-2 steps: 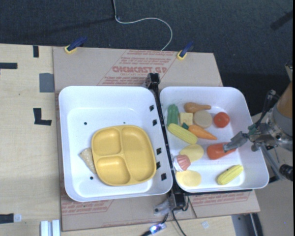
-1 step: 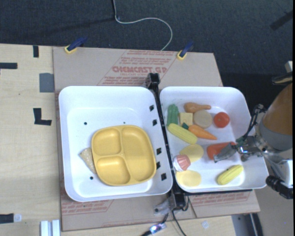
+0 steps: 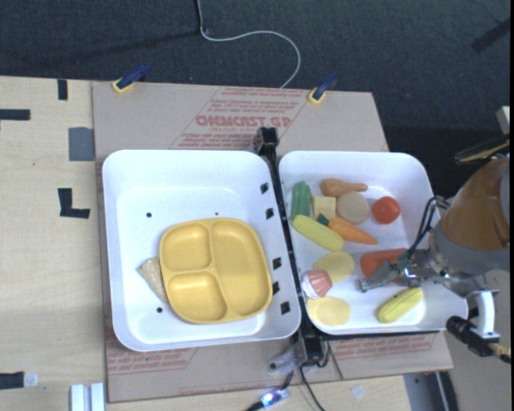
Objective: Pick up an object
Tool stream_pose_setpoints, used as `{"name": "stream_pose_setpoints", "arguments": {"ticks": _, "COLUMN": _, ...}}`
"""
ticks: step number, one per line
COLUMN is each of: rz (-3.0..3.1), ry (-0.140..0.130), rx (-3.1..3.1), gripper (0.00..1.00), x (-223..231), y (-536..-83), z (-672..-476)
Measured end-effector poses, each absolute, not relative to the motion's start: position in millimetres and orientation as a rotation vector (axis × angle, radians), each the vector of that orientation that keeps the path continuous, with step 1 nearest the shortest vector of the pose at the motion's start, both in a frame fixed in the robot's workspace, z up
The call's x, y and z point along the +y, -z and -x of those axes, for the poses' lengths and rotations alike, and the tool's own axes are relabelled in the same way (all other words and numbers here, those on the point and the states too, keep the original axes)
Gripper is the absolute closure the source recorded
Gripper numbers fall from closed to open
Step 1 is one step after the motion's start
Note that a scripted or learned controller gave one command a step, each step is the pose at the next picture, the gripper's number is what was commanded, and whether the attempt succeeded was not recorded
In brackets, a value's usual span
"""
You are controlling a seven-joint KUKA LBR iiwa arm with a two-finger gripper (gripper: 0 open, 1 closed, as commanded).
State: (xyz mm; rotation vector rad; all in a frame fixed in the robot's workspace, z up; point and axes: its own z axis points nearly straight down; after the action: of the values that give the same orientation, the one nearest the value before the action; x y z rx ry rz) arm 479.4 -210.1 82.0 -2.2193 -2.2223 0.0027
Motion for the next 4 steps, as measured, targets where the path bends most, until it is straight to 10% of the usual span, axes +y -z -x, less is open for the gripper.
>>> {"name": "stream_pose_setpoints", "arguments": {"ticks": 1, "rz": 2.223, "ry": -0.002, "rx": -2.223, "gripper": 1.00, "x": -211, "y": -95, "z": -479.9}}
{"name": "stream_pose_setpoints", "arguments": {"ticks": 4, "rz": 2.220, "ry": 0.001, "rx": -2.224, "gripper": 1.00, "x": -210, "y": -225, "z": -492.0}}
